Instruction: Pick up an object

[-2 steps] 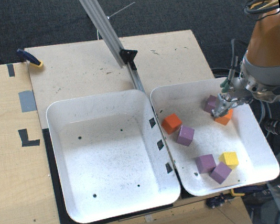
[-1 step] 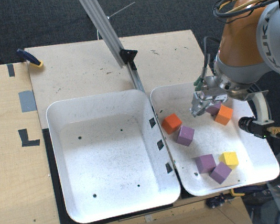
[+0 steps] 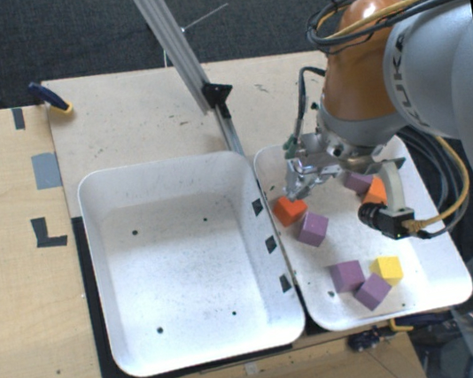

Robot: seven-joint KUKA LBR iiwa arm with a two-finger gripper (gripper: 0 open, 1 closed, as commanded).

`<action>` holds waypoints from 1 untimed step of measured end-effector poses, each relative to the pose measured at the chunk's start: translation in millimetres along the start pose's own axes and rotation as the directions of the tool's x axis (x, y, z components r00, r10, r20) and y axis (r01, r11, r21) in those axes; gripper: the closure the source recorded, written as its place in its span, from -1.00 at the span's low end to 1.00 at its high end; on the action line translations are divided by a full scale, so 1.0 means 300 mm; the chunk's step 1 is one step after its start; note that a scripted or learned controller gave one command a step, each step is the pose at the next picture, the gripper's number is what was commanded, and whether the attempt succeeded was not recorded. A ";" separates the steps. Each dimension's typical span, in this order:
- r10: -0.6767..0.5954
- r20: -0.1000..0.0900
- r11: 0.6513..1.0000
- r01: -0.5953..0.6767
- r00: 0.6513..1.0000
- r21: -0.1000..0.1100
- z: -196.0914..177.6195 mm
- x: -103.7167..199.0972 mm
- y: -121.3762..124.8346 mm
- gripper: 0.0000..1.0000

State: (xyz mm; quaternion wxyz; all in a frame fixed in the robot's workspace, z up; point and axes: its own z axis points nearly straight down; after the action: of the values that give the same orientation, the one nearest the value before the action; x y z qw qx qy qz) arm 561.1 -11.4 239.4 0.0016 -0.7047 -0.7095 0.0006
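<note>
The surface [image 3: 144,118] is pale wood, with grey and dark tape marks on its left part and a black mat under the bins; the arm [image 3: 410,47], grey with an orange band, comes in from the right and hangs over the right bin [image 3: 445,279]; the left bin [image 3: 185,255], the larger white tray in view, sits just beside the right bin, their rims touching along the middle; a slanted metal rail [image 3: 171,37] runs from the top edge down to the seam between the bins.

The gripper [image 3: 300,184] is low over the upper left part of the right bin, right above the orange block [image 3: 289,210]; whether it is spread or pressed together cannot be told, and no block is seen pinched by it.

In the right bin, the orange block lies near the left wall; a purple block [image 3: 312,228] lies just beside it, lower and to the right; another purple block [image 3: 347,275] and a third [image 3: 372,292] lie close together near the front; a yellow block [image 3: 388,269] sits just right of those two; a further purple block [image 3: 359,182] and a second orange piece [image 3: 373,191] show partly under the wrist; a small blue and yellow clip [image 3: 50,96] lies on the surface at the upper left.
</note>
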 end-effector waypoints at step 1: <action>0.001 0.001 1.000 -0.001 1.000 -0.001 0.042 0.153 0.049 1.00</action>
State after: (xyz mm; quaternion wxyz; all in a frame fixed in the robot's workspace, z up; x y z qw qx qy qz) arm 575.4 34.8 226.8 0.0010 -0.7050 -0.7092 0.0006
